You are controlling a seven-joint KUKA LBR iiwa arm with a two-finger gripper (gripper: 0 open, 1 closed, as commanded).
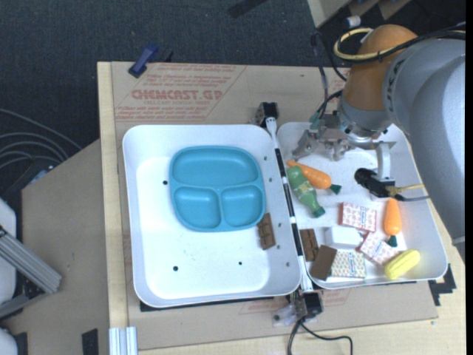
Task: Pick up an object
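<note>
The jaws [323, 140] hang over the right bin's [432, 220] far corner; I cannot tell their state. Descending here, they could miss the carrot [312, 174] and green bottle [306, 192].

Right bin: carrot [316, 175] & green bottle [305, 192] lying side by side nr left wall, touching.

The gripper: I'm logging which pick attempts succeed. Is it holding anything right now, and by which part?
It cannot be told. The gripper sits low over the far end of the right bin, and no object shows between its fingers.
</note>
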